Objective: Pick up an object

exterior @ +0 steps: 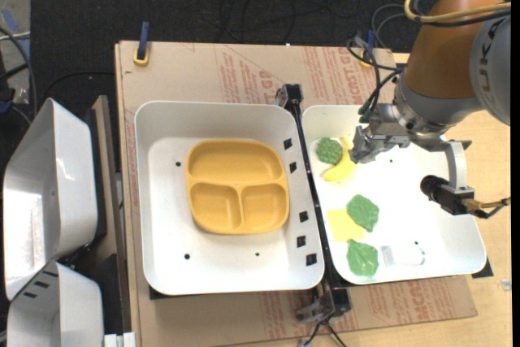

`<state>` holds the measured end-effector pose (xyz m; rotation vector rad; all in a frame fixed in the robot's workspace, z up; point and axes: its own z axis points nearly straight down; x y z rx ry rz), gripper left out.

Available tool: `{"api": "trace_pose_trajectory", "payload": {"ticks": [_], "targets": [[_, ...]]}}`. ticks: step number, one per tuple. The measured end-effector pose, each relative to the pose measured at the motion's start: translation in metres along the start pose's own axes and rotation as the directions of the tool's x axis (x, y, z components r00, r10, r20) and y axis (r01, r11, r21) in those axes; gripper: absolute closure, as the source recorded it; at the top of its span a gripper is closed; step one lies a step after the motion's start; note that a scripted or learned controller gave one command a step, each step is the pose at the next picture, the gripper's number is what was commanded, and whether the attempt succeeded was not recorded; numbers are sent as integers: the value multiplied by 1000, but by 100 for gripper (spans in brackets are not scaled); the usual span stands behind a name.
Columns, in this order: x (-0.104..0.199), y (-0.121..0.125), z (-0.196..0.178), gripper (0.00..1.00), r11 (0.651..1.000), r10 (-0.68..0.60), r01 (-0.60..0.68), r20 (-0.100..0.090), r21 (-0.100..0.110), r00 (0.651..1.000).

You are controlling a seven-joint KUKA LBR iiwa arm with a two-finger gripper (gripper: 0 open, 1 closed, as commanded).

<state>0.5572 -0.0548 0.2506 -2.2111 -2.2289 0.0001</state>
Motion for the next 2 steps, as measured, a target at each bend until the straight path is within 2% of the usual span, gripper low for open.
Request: {"api": "trace_pose_trajectory", "payload": {"ticks": [1, 2], "targets": [[59, -3, 12, 100, 1000, -1, 1, 0, 0, 1000], [108, -11, 5, 100, 1000, -1, 1, 0, -1, 1000]]}}
